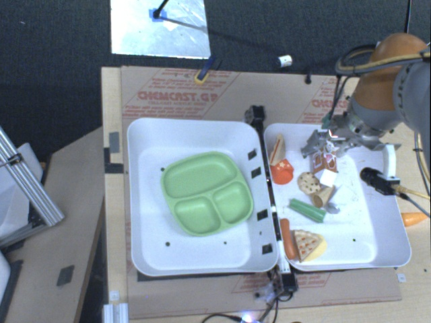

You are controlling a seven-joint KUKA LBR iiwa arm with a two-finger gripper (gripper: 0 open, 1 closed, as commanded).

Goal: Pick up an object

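- My gripper (pixel 322 142) hangs over the right bin (pixel 377 254), near the middle of its far edge; my arm reaches in across the bin's far right corner.
- I cannot tell whether my gripper is released or clenched; its tip is a tangle of grey metal from this angle.
- A small red-brown carton (pixel 325 161) sits just beneath my gripper, touching it or nearly so, with a white block (pixel 328 178) at the carton's near end.
- Near the bin's left edge, from far to near: a pale bread slice (pixel 277 149), an orange-red round piece (pixel 282 173), and a red sausage (pixel 289 239) at the near left corner.
- A pizza slice (pixel 308 244) lies against the sausage by the near edge.
- Toward the bin's centre are a speckled cookie (pixel 308 182), a tan cone (pixel 323 197) beside it, and a green stick (pixel 308 210) just nearer.
- The left bin (pixel 145 247) holds a green divided plate (pixel 202 194) in its middle.
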